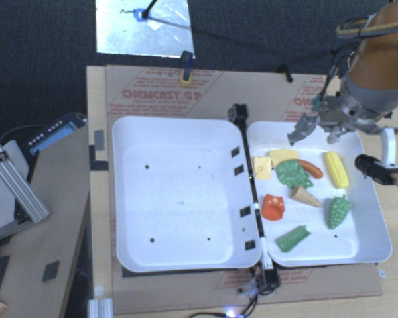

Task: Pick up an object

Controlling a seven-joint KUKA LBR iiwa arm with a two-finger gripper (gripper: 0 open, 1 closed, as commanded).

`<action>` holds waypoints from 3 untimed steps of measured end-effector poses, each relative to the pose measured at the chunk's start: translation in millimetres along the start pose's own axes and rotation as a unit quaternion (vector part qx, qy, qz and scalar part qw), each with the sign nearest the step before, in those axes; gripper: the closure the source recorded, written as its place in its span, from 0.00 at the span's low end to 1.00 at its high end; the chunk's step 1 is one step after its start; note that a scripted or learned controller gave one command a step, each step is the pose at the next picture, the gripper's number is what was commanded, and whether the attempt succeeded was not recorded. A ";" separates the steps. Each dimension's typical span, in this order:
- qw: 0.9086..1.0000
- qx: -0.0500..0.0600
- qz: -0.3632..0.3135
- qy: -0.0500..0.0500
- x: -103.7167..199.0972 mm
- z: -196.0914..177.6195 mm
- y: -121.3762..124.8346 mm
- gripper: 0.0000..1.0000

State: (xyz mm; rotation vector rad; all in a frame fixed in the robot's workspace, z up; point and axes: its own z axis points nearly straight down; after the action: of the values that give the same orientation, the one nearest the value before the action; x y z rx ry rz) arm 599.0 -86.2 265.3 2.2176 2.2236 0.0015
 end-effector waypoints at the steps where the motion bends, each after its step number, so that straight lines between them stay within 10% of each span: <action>1: 1.000 -0.002 -0.001 0.000 0.2 -11.3 0.9 1.00; 2: 1.000 -0.011 -0.003 -0.001 27.4 -190.9 6.6 1.00; 3: 1.000 0.003 -0.004 0.001 107.1 -105.8 19.8 1.00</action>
State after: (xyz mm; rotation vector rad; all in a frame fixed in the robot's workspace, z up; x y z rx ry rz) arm 618.3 21.0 371.1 2.2116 2.2370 -0.0017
